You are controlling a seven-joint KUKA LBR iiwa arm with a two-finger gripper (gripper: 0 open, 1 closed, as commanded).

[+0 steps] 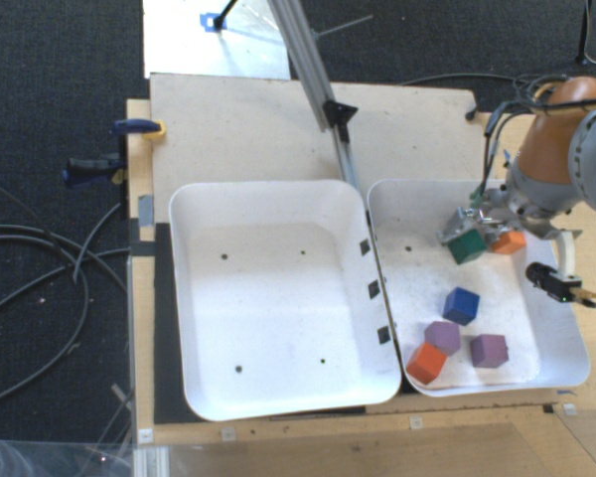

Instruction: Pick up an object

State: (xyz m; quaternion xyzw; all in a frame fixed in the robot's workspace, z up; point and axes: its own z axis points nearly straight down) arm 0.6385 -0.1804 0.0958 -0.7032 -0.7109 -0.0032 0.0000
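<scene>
My gripper (pixel 469 233) hangs over the back part of the right bin (pixel 551 371), reaching in from the right. A green block (pixel 467 247) sits tilted between its fingers, and the gripper is shut on it. An orange block (pixel 510 242) lies just to the right of the green one, close under the wrist. Nearer the front of the same bin lie a blue block (pixel 461 305), two purple blocks (pixel 442 336) (pixel 488 350) and a red-orange block (pixel 426 364).
The left bin (pixel 194 266) stands beside the right one, their walls meeting along a ridge with black clips (pixel 373 288). A slanted metal pole (pixel 308 58) crosses the back of the bench.
</scene>
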